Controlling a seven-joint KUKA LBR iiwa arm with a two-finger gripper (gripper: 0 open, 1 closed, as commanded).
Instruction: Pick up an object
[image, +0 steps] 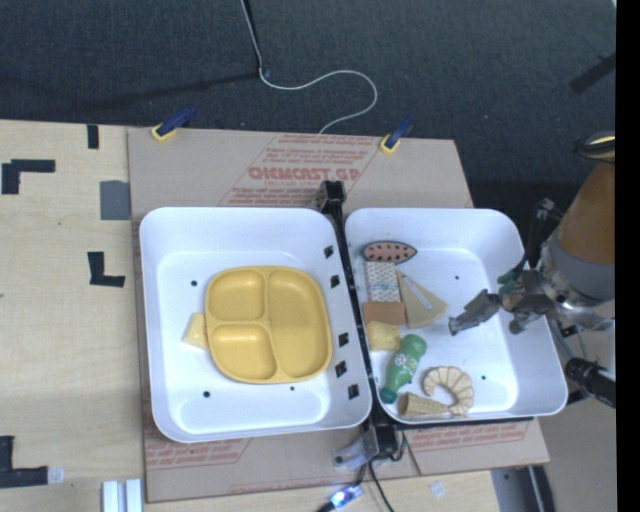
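The right bin (500, 235) holds several small toy foods along its left side. There is a brown oval piece (388, 251), a patterned cracker (380, 281), a pale wedge (422, 300), a tan block (385, 312), a green bottle (400, 362) and a curled croissant-like piece (450, 386). My gripper (492, 318) hangs low over the right half of this bin, to the right of the wedge. It is open, and nothing sits between its fingers. The grey and orange arm (592, 240) comes in over the bin's right wall.
The left bin (165, 240) carries a yellow divided plate (268, 323) with a yellow scrap (193, 330) peeking out at its left. A black divider (345, 300) runs between the bins. A cable (320, 85) lies on the dark floor behind them.
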